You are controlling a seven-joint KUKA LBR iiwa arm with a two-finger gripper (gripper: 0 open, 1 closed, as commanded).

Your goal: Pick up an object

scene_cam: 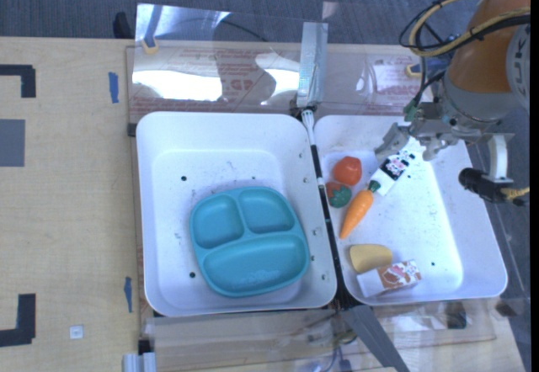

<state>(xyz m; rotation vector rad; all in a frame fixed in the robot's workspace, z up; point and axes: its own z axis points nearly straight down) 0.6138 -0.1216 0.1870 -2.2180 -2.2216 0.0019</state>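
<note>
In the right bin (472, 265) lie several small toys: a black-and-white spotted bottle (393, 169), a red tomato (347, 170), a green piece (338, 194), an orange carrot (357, 210), a yellow wedge (369, 256) and a small red-and-white carton (397, 275). My gripper (413, 146) hangs over the bin's far side, just above the upper end of the spotted bottle. Its fingers are spread open, and nothing is held between them.
The left bin (160, 151) holds a blue divided plate (249, 239). A clear wall with a metal post (312, 63) stands behind both bins. The arm with its orange band (488, 50) and black cables comes in from the upper right.
</note>
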